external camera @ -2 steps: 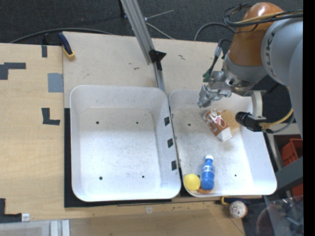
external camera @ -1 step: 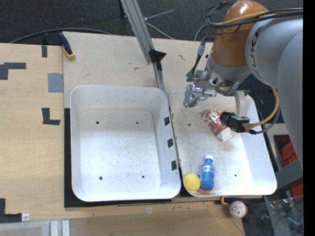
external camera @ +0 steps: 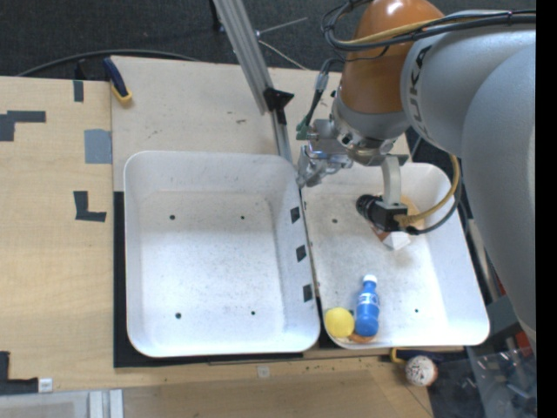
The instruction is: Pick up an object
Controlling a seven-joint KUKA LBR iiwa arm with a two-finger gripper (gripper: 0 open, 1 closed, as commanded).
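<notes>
1. At the far left corner of the right bin (external camera: 435, 316), over the rim: the end effector (external camera: 310, 174), pointing down by the wall that meets the left bin (external camera: 209, 233).
2. Released or clenched: cannot tell (too small and dark from this slant).
3. Above the right bin's far half: the grey arm (external camera: 487, 103) with its orange band (external camera: 392, 20), reaching in from the bin's right side.
4. In the right bin's near left corner, close to the near wall: a yellow ball (external camera: 339, 322).
5. A little farther from the right bin's left wall, just beside that ball: a blue bottle (external camera: 366, 310) lying flat, white cap turned toward the bin's far side.
6. Both at the opposite end of the right bin's left wall from the end effector, well apart from it.
7. Outside the right bin, just past its near rim, on the desk (external camera: 191, 103): a small pale ball (external camera: 420, 370).
8. Rising at a slant from beyond the right bin's far left corner: a metal pole (external camera: 248, 50).
9. Well away from the right bin, beyond the left bin's far left corner: a blue-and-yellow thing (external camera: 117, 81) (kind unclear) lying on the desk.
</notes>
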